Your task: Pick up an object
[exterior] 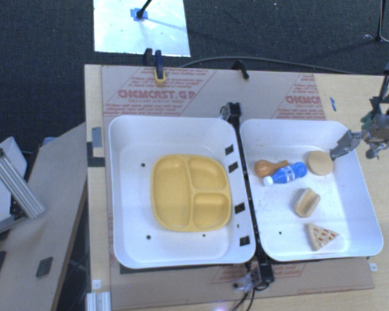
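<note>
The jaws (345,146) hang just right of the round tan disc (320,162), over the right bin's (363,193) far edge; whether they are wide or narrow I cannot tell. Near the disc lie a blue bottle (286,173), a drumstick (270,168), a bread piece (306,202) and a pizza slice (321,236). A yellow tray (190,192) fills the left bin (126,173).

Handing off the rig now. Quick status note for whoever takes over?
Tool: at the right bin's upper right edge, nothing seen in it; open or shut is unclear from this view.
Right bin holds: round tan piece nearest the tool, blue bottle touching a brown drumstick-shaped toy, bread-like piece, pizza slice toy.
Left bin: yellow divided plate.
Done: nothing lifted yet.
Left: the whole pick. The round tan piece looks like the likeliest target, being closest.
</note>
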Robot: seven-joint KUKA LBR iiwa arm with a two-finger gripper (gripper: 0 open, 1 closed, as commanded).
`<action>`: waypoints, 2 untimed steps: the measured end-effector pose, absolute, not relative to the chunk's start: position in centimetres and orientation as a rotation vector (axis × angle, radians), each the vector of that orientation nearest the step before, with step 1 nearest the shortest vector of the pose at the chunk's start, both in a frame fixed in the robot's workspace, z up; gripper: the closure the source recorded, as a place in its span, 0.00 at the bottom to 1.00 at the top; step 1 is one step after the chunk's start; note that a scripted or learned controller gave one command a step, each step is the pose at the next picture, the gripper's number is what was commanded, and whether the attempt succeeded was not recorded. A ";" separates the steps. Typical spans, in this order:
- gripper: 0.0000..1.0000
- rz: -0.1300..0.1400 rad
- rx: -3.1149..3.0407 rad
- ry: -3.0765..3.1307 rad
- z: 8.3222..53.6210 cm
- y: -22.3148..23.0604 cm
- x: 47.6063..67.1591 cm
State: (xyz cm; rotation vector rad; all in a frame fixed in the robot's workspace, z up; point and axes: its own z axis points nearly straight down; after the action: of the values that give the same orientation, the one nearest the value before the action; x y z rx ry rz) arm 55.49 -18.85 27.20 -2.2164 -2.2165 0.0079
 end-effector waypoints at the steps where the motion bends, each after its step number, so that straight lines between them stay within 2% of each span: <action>1: 0.00 -0.001 -2.219 -2.226 27.8 -18.8 55.7; 2: 0.00 0.001 -2.219 -2.223 23.6 -19.0 55.8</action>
State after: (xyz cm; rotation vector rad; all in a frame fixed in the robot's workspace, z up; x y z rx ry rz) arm 55.83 -18.97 23.62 -2.2193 -2.2232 0.0008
